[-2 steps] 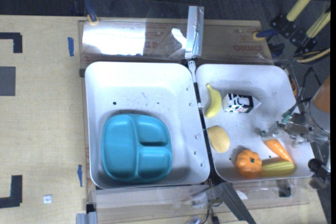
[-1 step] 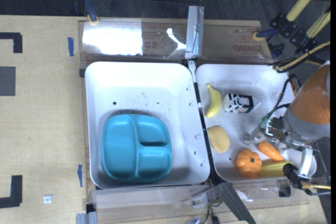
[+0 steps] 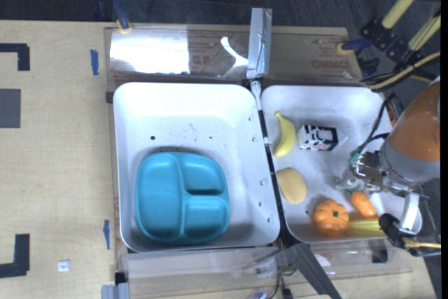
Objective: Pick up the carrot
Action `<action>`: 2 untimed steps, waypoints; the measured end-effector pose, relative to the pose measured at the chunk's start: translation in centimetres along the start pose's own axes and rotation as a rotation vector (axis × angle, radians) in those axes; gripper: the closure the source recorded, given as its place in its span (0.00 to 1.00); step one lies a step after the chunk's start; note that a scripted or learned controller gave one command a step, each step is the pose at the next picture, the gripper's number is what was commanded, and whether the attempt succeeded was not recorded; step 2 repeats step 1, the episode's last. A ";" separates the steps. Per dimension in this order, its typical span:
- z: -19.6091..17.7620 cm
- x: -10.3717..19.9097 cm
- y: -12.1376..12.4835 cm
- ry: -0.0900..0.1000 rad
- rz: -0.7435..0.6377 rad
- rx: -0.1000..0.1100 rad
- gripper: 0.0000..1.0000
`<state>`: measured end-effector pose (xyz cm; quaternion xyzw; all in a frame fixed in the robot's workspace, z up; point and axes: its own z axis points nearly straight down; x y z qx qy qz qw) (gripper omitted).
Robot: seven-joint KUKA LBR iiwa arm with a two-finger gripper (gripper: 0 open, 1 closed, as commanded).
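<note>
The carrot (image 3: 362, 204), small and orange, lies near the front right of the right bin (image 3: 329, 98), between an orange pumpkin-like toy (image 3: 330, 216) and the arm. My gripper (image 3: 369, 184) hangs low over the bin, directly above and just right of the carrot, and its metal parts cover the carrot's far end. I cannot make out whether it touches the carrot.
The right bin also holds a banana (image 3: 284, 136), a black-and-white cow-patterned item (image 3: 318, 137), a pale yellow potato-like toy (image 3: 292, 185) and a yellow corn-like piece (image 3: 360, 225) along the front wall. A blue divided tray (image 3: 182, 197) sits in the left bin (image 3: 140, 115).
</note>
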<state>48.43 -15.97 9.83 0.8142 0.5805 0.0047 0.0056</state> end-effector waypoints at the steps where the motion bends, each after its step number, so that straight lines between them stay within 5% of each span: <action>1: -11.2 3.5 -0.3 0.001 -0.079 0.010 1.00; 2: -11.2 3.5 -0.3 0.001 -0.079 0.010 1.00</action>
